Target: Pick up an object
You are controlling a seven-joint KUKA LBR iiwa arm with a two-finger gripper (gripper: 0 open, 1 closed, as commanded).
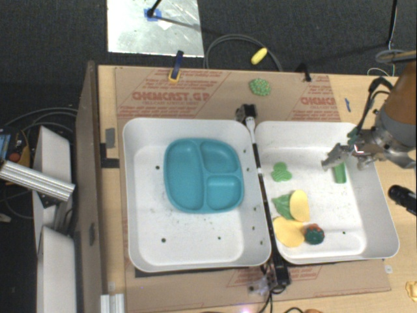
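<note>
My gripper (348, 160) hangs over the upper right part of the right bin (374, 237), its two fingers spread apart and open. A small green cylinder (339, 173) lies on the bin floor just under the left finger, not clamped between the fingers. Further left in the same bin sit a small green leafy piece (281, 171), a darker green piece (283, 205), a yellow oval (300, 205), a second yellow piece (288, 233) and a red-and-teal item (314, 235).
The left bin (146, 240) holds a teal divided plate (203, 175). A black divider (258, 175) runs between the bins. Behind them on the cardboard lie a green bumpy ball (260, 87) and a yellow object (259, 56). Cables hang at the far right.
</note>
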